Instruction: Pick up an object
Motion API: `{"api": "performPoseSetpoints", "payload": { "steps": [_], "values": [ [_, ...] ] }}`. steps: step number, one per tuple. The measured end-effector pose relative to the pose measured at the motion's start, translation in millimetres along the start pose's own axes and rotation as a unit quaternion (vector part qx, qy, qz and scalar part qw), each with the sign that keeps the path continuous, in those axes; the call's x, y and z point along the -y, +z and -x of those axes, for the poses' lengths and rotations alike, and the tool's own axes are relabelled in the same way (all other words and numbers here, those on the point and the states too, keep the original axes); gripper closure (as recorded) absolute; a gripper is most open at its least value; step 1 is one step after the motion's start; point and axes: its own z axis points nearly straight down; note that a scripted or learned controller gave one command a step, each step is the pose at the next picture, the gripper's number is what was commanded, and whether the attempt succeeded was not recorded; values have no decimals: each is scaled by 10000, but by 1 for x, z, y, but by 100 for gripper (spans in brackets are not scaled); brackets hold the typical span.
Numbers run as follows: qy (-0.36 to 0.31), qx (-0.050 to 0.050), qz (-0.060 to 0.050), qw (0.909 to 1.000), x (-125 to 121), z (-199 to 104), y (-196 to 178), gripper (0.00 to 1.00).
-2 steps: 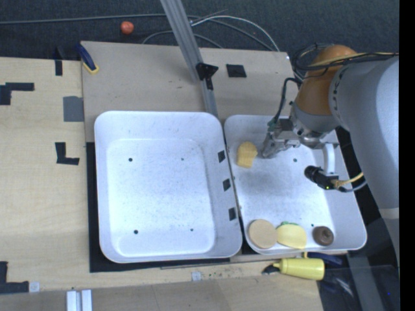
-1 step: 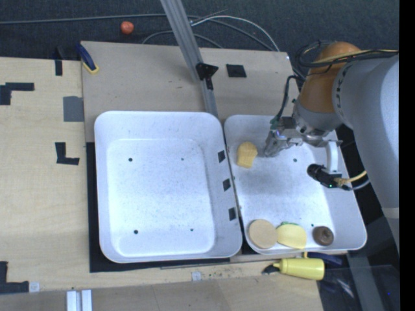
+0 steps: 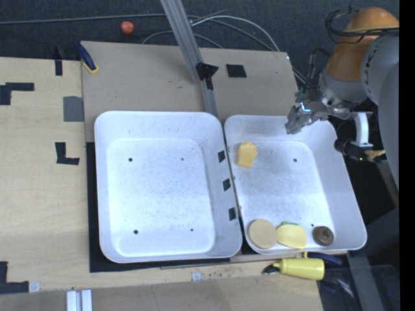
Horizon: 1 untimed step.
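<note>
While the arm reaches in from the right, the scene reads as follows.

Arm: grey with an orange band (image 3: 358, 41) above the wrist, coming in over the right bin's far right corner.

Claw (image 3: 296, 124): hangs over the far rim of the right bin (image 3: 337, 173), near its far right corner; it is too small and dark to tell whether the fingers are apart or together, and nothing can be seen between them.

Right bin: shallow and white, carrying four small things.

Yellow block (image 3: 246, 154): a pale yellow piece lying near the far left part of the right bin, close to the wall shared with the left bin, well apart from the claw.

Tan disc (image 3: 262, 233): lies flat in the near left corner of the right bin.

Yellow lump (image 3: 292, 235): just beside the tan disc, on its right, touching or nearly so.

Brown ball (image 3: 323, 236): small and dark, near the yellow lump, toward the near right corner.

Left bin (image 3: 155, 186): white, side by side with the right bin.

Worktop (image 3: 39, 173): light wood with dark tape marks.

Yellow tool (image 3: 301, 267): lies on the worktop just outside the near rim of the right bin.

Orange ball (image 3: 127, 26): small, on the dark surface beyond the worktop.
</note>
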Motion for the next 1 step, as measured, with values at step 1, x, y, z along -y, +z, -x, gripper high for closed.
{"api": "performPoseSetpoints", "payload": {
  "steps": [1],
  "values": [
    [69,-10,-6,10000,71,-45,-44,100]
  ]
}}
